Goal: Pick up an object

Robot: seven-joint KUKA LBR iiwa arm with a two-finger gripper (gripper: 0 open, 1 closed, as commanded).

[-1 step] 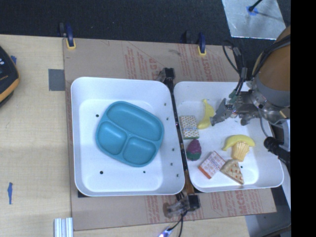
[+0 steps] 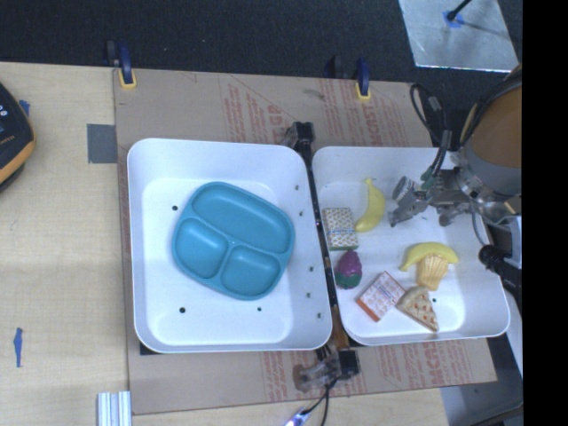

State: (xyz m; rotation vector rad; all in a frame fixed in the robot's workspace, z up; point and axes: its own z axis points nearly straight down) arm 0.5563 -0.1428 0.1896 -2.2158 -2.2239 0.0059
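The right white bin [image 2: 355,162] holds several small items: a yellow banana [image 2: 372,205], a small patterned box [image 2: 340,227], a purple eggplant [image 2: 348,269], a red-and-white packet [image 2: 382,295], a sandwich wedge [image 2: 419,309] and a yellow piece on a ridged tan base [image 2: 429,262]. My gripper [image 2: 406,204] hangs over the bin's upper right part, just right of the banana, fingers pointing left. Its fingers stand apart with nothing between them.
The left white bin [image 2: 151,313] bears a blue divided plate [image 2: 232,239]. Blue clamps [image 2: 361,75] pin the cardboard base at the back. A yellow-black device [image 2: 11,136] lies at the bench's far left edge.
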